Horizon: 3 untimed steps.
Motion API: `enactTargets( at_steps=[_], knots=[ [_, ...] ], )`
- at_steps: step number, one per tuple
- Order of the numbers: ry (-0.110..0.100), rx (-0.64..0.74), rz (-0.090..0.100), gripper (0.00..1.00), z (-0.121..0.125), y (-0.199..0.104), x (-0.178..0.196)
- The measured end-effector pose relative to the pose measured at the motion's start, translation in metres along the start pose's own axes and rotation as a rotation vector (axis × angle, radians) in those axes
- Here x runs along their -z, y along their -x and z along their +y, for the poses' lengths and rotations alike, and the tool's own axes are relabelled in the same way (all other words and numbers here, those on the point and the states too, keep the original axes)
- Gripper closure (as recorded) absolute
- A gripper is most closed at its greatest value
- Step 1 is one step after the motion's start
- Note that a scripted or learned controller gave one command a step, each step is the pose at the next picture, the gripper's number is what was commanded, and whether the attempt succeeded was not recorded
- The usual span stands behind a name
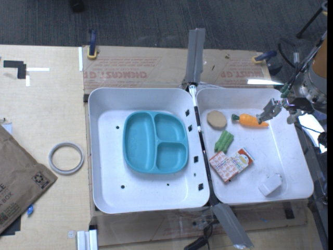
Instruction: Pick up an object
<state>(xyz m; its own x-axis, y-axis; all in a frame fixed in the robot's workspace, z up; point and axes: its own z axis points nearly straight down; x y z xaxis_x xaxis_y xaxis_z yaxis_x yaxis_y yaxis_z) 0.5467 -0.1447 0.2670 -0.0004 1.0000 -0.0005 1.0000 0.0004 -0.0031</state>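
Orange carrot (250, 120) could be nudged aside and missed, since the gripper (270, 109), fingers parted, is hung just off its tip.

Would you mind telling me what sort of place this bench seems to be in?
Probably a robotics lab or test cell. Two white bins sit clamped on a cardboard-covered bench, toy items such as a carrot fill one, and a gripper reaches in over grey carpet.
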Motion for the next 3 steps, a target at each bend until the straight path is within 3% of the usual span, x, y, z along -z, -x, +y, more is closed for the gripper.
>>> enactTargets(
  at_steps=[1, 2, 3],
  knots=[
    [0.0, -0.008, 0.0, 0.0, 0.056, -0.016, -0.08],
    [0.02, 0.034, -0.006, 0.0, 0.083, 0.001, -0.155],
    [0.004, -0.102, 0.0, 0.0, 0.09, 0.003, -0.173]
  ],
)
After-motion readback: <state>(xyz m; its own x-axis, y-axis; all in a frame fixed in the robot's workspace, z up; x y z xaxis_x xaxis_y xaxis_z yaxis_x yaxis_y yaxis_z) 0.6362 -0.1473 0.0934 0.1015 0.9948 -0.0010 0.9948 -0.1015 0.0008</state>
